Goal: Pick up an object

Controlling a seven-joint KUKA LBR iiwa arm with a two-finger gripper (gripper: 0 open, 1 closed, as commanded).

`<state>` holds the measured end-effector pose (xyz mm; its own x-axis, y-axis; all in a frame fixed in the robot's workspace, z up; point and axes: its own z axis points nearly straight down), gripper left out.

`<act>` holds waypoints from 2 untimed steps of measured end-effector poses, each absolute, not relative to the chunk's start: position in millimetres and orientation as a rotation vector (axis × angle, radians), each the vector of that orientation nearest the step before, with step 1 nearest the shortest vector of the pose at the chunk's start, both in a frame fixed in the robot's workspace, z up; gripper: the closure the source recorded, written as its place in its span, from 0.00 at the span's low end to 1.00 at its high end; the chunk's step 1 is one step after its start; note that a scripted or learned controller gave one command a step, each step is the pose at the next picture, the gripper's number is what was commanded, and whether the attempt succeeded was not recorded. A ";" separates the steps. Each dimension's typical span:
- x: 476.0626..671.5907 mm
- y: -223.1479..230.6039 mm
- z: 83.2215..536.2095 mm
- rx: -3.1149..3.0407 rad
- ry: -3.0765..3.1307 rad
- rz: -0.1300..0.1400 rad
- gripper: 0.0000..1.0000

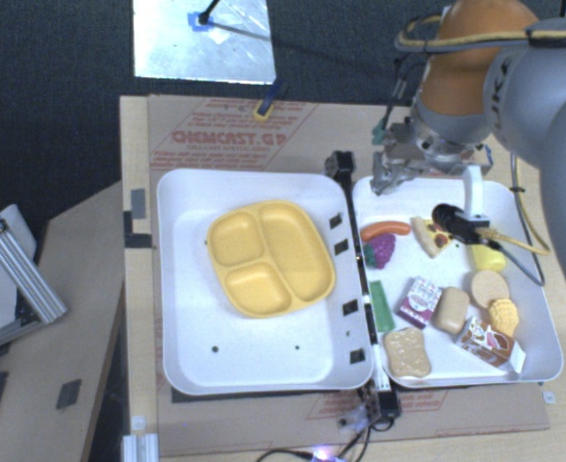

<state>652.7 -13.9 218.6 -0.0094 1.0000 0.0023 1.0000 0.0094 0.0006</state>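
Note:
My gripper [385, 177] hangs over the back left corner of the right bin [538, 354], with nothing seen in it. Just in front of it lie an orange sausage [386, 229], a purple bunch of grapes [381, 250] and a pizza slice [427, 237]. Further forward in the same bin are a green stick [380, 307], a pink and purple packet [418, 301], a bread roll [450, 309], a toast slice [407, 352], a round biscuit [490, 287], a yellow corn piece [502, 317], a brown packet [486, 343] and a yellow block [488, 257].
The left bin [182, 354] holds a yellow divided plate [269, 258]. Both bins rest on a cardboard sheet [235, 133]. A shiny foil square [206, 27] lies behind the bench. A metal frame [13, 268] stands at the far left.

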 end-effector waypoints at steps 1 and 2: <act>649.2 30.0 223.9 -2.211 -2.231 -0.004 1.00; 635.1 46.2 229.1 -2.213 -2.229 -0.002 1.00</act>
